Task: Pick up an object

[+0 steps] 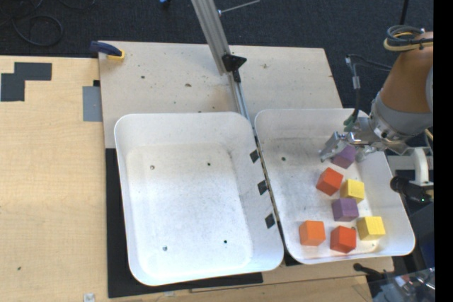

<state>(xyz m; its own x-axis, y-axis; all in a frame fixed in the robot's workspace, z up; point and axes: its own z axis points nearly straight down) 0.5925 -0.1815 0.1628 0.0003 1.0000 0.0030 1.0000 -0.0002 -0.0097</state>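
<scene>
1. Purple block sits near the far edge of the right bin, directly under the claw.
2. Claw fingers are spread either side of it, so the block lies between them; whether they touch it is unclear.
3. Red block and yellow block sit just in front, close enough to crowd a grasp.
4. Left bin lies well apart.
</scene>
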